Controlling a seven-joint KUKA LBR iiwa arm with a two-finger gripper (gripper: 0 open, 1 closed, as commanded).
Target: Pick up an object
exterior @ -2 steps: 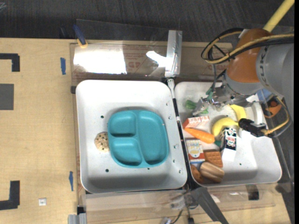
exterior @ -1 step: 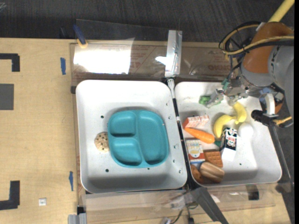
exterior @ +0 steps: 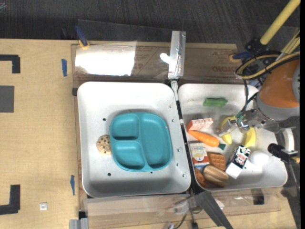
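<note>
Two bins | right bin [exterior: 279, 175] holds your targets: carrot [exterior: 204, 138], banana [exterior: 249, 137], green piece [exterior: 215, 101] | gripper [exterior: 237, 122] low beside banana (finger spread: cannot tell) | advice: centre over one item, avoid neighbours, then close.

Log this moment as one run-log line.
arm: over right bin | gripper: low among toy food, near banana | grasp: unconfirmed | left bin: teal tray, cookie

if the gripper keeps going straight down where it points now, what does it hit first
Probably the yellow toy just below the gripper in the right bin, though the slanted view leaves depth unclear.
</note>
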